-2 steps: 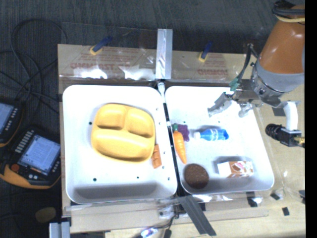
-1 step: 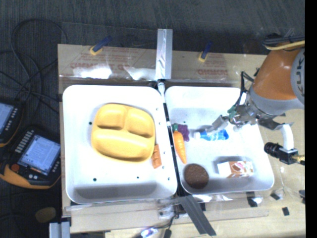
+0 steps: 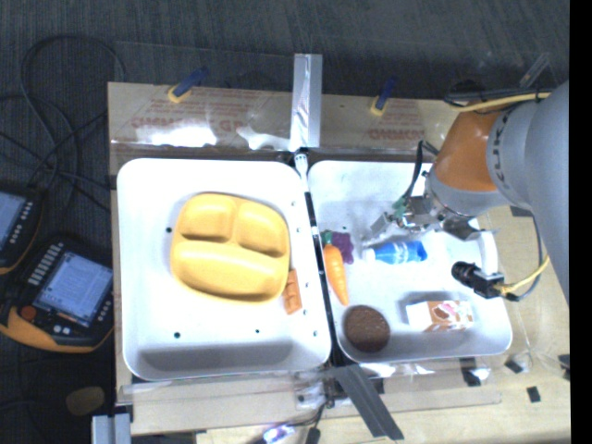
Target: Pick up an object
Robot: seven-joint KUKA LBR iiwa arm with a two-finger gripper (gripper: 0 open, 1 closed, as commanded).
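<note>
My gripper [image 3: 400,216] is low in the right bin [image 3: 370,178], just above and left of a small bottle with a blue label [image 3: 400,251] that lies on its side. A purple object [image 3: 341,244] and an orange carrot [image 3: 335,273] lie at the bin's left wall. Nearer the front rest a round brown cookie [image 3: 367,326] and a small pink-and-white carton [image 3: 439,314]. I see nothing held in the gripper.
The left bin [image 3: 148,340] holds a large yellow compartment tray [image 3: 230,245] with a small orange piece [image 3: 292,293] at its lower right. The divider between the bins runs beside the carrot. A black cable connector [image 3: 470,276] hangs over the right bin's right side.
</note>
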